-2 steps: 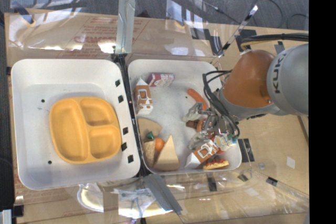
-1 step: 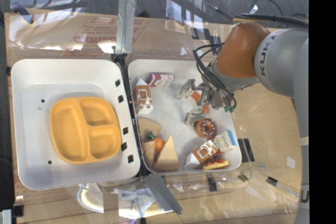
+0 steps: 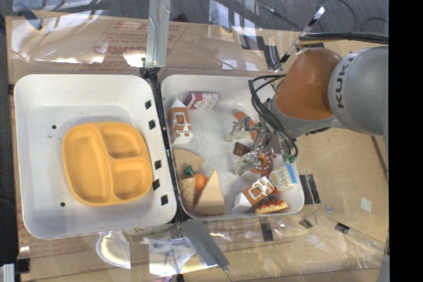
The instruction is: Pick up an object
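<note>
- Camera view, from above at a slant: two shallow white bins side by side on the bench [image 3: 79, 49], which is covered in cardboard and clear film.
- In the left bin [image 3: 33, 142]: a yellow divided tray [image 3: 106, 162], lying flat near the middle, three compartments facing up.
- In the right bin [image 3: 218, 86]: a scatter of small objects.
- Near the far wall: a small carton [image 3: 201, 100], lying on its side.
- Against the left wall: a white and brown box [image 3: 180, 123], just below the carton.
- In the near left corner: a tan wedge [image 3: 210, 193] beside a small orange piece [image 3: 200, 179], with a flat brown piece [image 3: 187, 158] just above them.
- Along the near wall, right side: a small brown and white pack [image 3: 258, 191], a red and yellow strip [image 3: 271, 207] touching it, and a pale blue packet [image 3: 285, 176] just beside.
- Reaching in from the right: the grey arm [image 3: 363, 89] with its orange band [image 3: 305, 86], cables trailing above.
- Low over the right half of the right bin: the gripper [image 3: 254, 150], amid small brown and orange bits [image 3: 241, 118].
- Fingers: cannot tell whether apart or together; too cluttered around the tips.
</note>
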You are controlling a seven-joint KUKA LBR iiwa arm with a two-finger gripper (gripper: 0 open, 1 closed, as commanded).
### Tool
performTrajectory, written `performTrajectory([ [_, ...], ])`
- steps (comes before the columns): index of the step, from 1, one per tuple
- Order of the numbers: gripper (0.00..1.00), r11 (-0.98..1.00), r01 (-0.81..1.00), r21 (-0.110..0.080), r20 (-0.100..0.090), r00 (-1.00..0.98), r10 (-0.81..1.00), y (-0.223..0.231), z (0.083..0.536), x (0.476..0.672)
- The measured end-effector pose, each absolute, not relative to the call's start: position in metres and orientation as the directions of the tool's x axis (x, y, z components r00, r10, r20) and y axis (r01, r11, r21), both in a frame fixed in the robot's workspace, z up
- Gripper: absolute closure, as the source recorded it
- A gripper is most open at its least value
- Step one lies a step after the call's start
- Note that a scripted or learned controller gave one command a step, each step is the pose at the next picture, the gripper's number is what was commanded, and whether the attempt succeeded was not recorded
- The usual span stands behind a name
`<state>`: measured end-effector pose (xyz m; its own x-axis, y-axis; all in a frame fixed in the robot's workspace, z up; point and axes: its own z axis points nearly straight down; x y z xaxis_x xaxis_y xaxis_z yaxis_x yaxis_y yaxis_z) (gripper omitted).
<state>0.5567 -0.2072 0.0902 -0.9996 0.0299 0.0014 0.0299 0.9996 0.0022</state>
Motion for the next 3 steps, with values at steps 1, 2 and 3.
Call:
performTrajectory([
  [1, 0.0, 0.974, 0.228, 0.001, 0.005, -0.974, 0.228, -0.181, 0.089, 0.538],
  [2, 0.0, 0.91, 0.415, 0.002, 0.001, -0.91, 0.415, -0.207, 0.09, 0.529],
  [3, 0.0, 0.948, 0.319, -0.001, -0.002, -0.948, 0.319, -0.21, 0.092, 0.593],
])
